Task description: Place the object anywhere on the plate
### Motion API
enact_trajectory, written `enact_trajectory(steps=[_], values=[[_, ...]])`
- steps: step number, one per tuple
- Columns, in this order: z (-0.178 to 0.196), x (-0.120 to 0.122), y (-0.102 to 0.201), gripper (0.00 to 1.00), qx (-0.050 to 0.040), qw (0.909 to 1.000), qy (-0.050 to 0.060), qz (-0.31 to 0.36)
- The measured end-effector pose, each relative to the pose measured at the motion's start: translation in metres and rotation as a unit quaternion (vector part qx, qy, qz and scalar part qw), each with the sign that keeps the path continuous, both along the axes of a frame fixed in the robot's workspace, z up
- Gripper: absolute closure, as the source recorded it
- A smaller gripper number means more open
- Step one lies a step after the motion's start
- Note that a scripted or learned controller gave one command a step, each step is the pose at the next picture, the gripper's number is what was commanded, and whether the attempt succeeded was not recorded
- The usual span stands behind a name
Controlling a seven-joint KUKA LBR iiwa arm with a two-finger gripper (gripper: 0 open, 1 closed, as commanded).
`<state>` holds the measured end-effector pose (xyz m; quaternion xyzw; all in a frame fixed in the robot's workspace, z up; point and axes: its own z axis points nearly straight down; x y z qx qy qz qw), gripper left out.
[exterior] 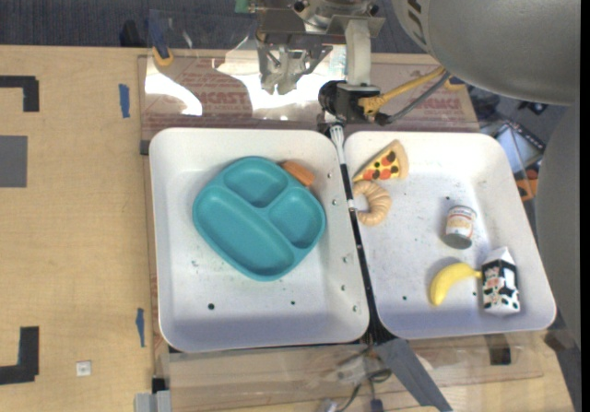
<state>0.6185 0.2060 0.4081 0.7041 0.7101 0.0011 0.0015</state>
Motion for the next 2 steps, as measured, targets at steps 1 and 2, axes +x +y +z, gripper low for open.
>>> enact_trajectory(steps=[1, 2], values=[[-0.088, -0.071, -0.007, 1.0, -0.001, 1.0, 0.005, -0.003], [-0.191, -0.087, -0.049, 1.0, -0.0014, 1.0, 0.006, -0.006]])
